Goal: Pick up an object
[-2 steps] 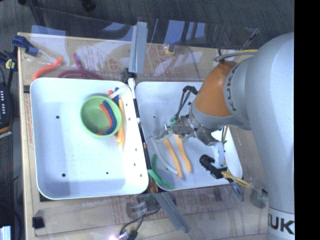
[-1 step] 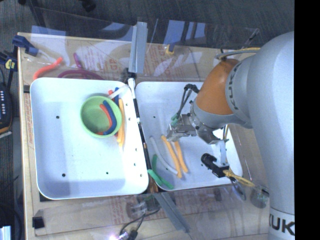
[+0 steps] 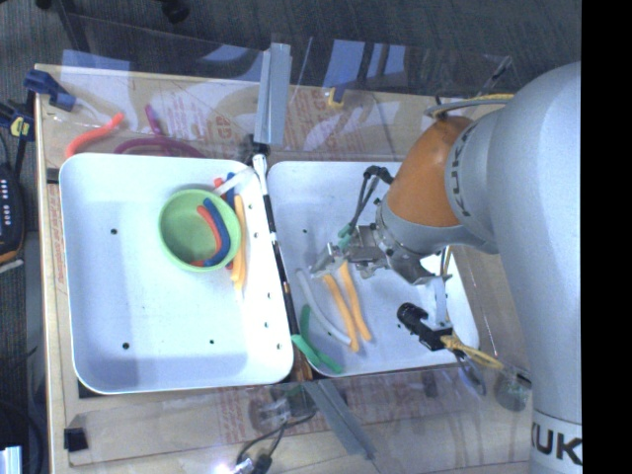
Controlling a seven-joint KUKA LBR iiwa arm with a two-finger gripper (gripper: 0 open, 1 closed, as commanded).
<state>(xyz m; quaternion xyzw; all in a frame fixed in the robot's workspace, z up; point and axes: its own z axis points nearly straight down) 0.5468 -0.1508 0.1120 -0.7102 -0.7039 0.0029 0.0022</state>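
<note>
**Orange sticks at the claw's six o'clock**

While we read across from the left bin, where a green bowl sits with coloured pieces, we reach the right bin. Two orange sticks lie there side by side, long axes running roughly eleven to five o'clock. We place the gripper just at their upper ends, sticks trailing toward its six o'clock. Whether it is released or clenched we cannot tell. Our arm leans in from three o'clock, wrist tilted low over the bin.
</note>
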